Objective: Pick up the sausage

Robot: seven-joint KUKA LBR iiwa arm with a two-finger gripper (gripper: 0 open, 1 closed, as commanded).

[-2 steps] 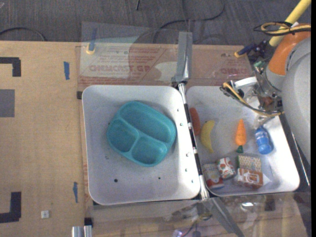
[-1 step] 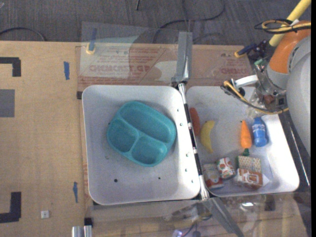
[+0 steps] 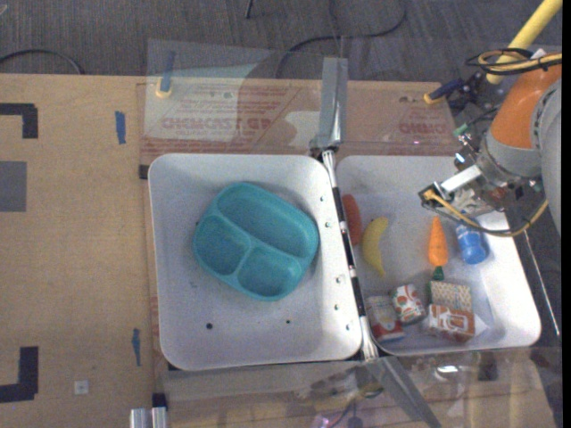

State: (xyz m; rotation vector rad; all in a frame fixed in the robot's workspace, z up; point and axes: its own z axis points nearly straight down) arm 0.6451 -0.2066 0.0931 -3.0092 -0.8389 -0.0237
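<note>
Brown bench [image 3: 71,239] across the frame, bearing two shallow bins side by side. White left bin [image 3: 178,328]: occupied by a teal divided plate [image 3: 257,239], roughly central. White right bin [image 3: 508,319]: loaded with small food items. Grey arm [image 3: 526,141] with orange band, entering at the upper right of the frame; gripper [image 3: 477,203] positioned over the upper right part of the right bin. Open or closed: cannot tell from this view.

Contents of the right bin, in descending size:
- Yellow banana [image 3: 376,244], centre left.
- Red sausage [image 3: 353,218], lying lengthwise along the left wall of the bin, just beside the banana.
- Orange carrot [image 3: 436,243], near the centre.
- Blue bottle [image 3: 472,246], just right of the carrot, below the gripper.
- Three small cartons [image 3: 410,306], clustered along the lower edge.

Step in hand, as judged: approach, prior to any grasp. Gripper well apart from the sausage, with carrot and banana between.

Next move, as judged: translate toward the left of the frame, passing clear of carrot and banana. Align across the short axis of the sausage. Descend close to the bin wall. Allow for tight clearance on that side; risk of striking the wall or nudging the banana.
</note>
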